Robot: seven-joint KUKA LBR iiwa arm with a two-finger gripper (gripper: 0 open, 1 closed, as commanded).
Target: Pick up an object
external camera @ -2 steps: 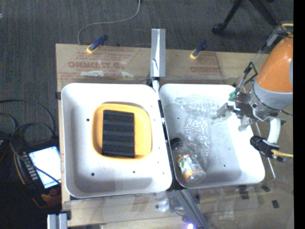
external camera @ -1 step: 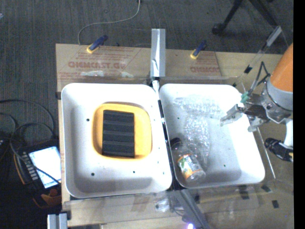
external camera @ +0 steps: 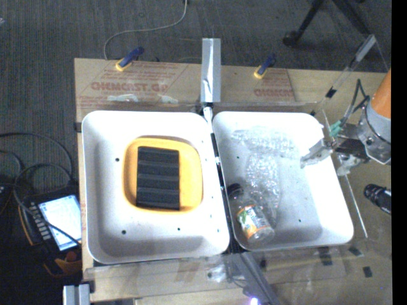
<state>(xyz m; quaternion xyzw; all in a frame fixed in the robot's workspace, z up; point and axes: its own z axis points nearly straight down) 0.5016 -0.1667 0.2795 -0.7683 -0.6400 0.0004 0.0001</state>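
Observation:
A crushed clear plastic bottle (external camera: 257,216) with an orange and green label and a black cap (external camera: 233,189) lies in the right bin (external camera: 331,224), near its front left. Crumpled clear plastic (external camera: 264,150) stretches from it toward the bin's back. In the left bin (external camera: 102,170) rests a yellow block with a black ridged top (external camera: 162,175). My gripper (external camera: 329,159) hangs over the right bin's right edge, well to the right of the bottle. Its fingers stand open, and nothing is between them.
A metal post (external camera: 210,68) rises at the back between the two bins. Two blue and yellow clamps (external camera: 129,58) (external camera: 264,65) grip the cardboard behind them. Cables and a tablet (external camera: 56,218) lie on the floor at the left.

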